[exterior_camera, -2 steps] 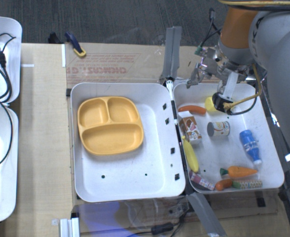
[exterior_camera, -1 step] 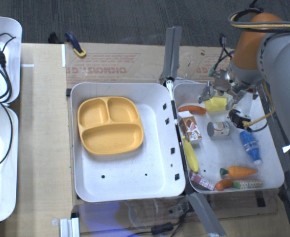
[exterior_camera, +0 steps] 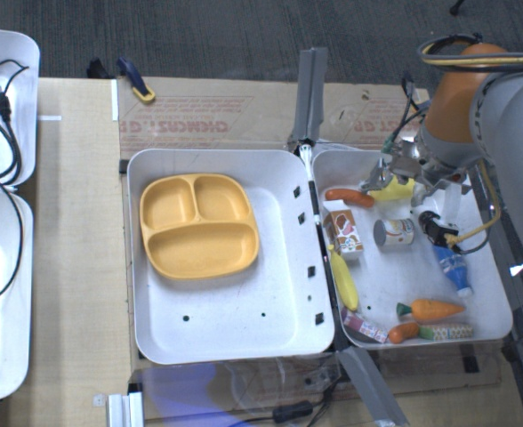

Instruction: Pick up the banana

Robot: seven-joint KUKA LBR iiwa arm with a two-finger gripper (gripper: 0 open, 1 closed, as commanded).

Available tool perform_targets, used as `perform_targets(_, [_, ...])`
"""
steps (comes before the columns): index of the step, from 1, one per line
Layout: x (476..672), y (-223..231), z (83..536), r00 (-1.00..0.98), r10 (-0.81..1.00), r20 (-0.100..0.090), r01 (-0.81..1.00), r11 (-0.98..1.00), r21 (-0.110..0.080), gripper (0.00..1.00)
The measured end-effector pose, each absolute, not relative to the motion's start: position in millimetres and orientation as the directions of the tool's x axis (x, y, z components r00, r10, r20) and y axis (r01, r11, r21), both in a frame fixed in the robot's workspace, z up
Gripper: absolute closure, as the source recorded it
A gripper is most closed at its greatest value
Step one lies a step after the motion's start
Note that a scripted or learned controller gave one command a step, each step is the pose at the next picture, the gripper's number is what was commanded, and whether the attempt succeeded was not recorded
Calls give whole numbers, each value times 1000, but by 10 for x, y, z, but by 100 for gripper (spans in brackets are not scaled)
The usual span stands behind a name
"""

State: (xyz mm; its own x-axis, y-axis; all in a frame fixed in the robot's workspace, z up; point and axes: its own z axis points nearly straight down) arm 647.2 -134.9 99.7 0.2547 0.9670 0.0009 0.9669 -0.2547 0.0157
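Lowest in the right bin (exterior_camera: 500, 305), along its front edge, lie a pink packet (exterior_camera: 366, 328), a small carrot (exterior_camera: 404, 332), a patterned stick (exterior_camera: 446, 332) and a larger carrot (exterior_camera: 437, 310). Just above the packet, the banana (exterior_camera: 343, 277) lies lengthwise against the bin's left wall, untouched and well apart from the arm. A small brown carton (exterior_camera: 343, 233) sits at the banana's upper end, with a grey can (exterior_camera: 394, 232) on its side to the right and a red sausage-shaped item (exterior_camera: 350, 197) beyond. A blue-capped tube (exterior_camera: 454, 271) rests near the right wall. The gripper (exterior_camera: 402, 174) hangs over the bin's far corner, directly above a yellow object (exterior_camera: 395, 190); whether its fingers are apart or together cannot be told from this angle. The grey arm (exterior_camera: 497, 123) with its orange band enters from the right. The left bin (exterior_camera: 155, 310) holds a yellow three-compartment plate (exterior_camera: 199, 225), set toward its far left.
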Motion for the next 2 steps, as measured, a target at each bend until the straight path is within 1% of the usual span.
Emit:
perform_targets(1, [6204, -1567, 1691, 415, 910, -2, 910, -415, -1, 0])
perform_targets(2, [6413, -1141, 986, 415, 910, 1, 910, -414, 13, 0])
